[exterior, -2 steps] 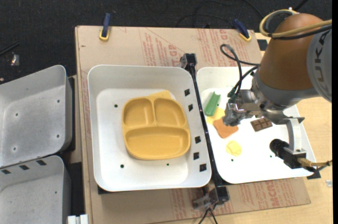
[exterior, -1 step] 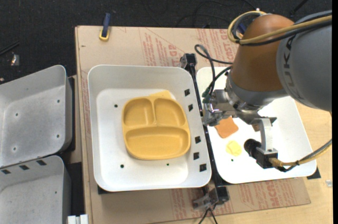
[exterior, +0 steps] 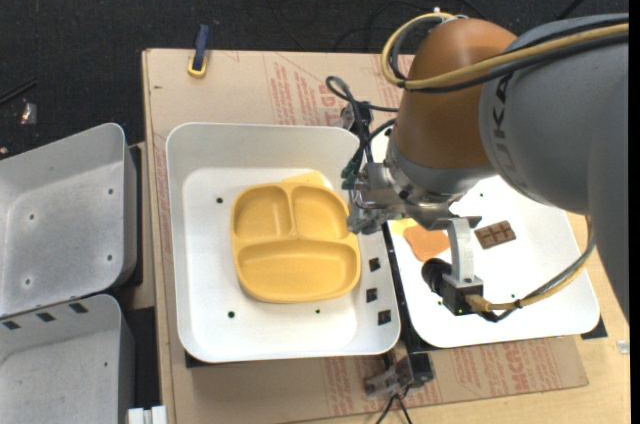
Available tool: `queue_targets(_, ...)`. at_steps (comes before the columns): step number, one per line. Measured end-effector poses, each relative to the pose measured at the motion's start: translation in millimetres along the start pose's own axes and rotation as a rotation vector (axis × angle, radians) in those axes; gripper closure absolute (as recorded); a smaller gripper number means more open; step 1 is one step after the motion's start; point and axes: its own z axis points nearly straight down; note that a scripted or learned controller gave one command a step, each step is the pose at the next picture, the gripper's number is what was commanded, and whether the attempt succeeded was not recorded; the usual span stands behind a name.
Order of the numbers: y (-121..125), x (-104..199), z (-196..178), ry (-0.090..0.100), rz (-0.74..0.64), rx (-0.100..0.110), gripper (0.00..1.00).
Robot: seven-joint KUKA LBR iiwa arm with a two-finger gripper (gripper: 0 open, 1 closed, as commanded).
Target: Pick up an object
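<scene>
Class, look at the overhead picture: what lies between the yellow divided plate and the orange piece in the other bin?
In the camera view, the hand hangs between the yellow divided plate and the orange piece, above the bins' adjoining rims.

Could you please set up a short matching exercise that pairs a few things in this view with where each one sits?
Things:
1. yellow divided tray
2. brown patterned piece
3. orange piece
4. blue and yellow clamp

Places:
A. on the bench board, beyond the bins
B. in the left bin
C. in the right bin, close under the arm
D. in the right bin, towards its right part

Pairs: 1-B, 2-D, 3-C, 4-A
</scene>
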Motion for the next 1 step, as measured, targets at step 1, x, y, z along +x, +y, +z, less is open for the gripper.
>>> queue_targets(1, -0.2, -2.2, 0.2, -0.001, 0.004, 0.001, 0.00)
